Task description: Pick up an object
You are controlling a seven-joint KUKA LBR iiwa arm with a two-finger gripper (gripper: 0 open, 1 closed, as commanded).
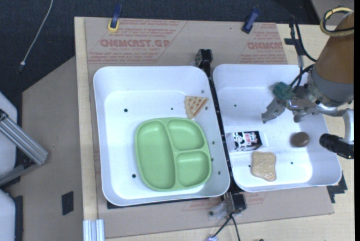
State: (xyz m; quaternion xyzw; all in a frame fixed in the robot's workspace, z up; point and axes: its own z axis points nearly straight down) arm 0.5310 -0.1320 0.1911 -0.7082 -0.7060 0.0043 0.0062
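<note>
Arm (337,59) comes in from 3 o'clock, grey w/ orange band, wrist over the right bin (236,175). Gripper (274,113) hangs over the bin's upper-middle floor, fingers slanting toward 8 o'clock w/ a small gap at the tips, nothing between them — reads as released, not gripping anything. Objs in right bin: black-and-white card (246,140) at abt 7 o'clock from the gripper, near it but apart, lying flat close to the bin's left wall; tan bread-like piece (263,166) at 6 o'clock, further down, just below the card; small brown round piece (300,139) at abt 4 o'clock, apart from the tips. Left bin (107,99) holds a green divided plate (171,153), 3 compartments, sitting low-centre, and a triangular cracker (194,105) just off the plate's 1 o'clock edge, near the wall shared w/ the right bin. Both bins sit on a cardboard sheet (169,37), w/ a yellow clamp (115,20) and a blue clamp (250,21) on its far edge.
</note>
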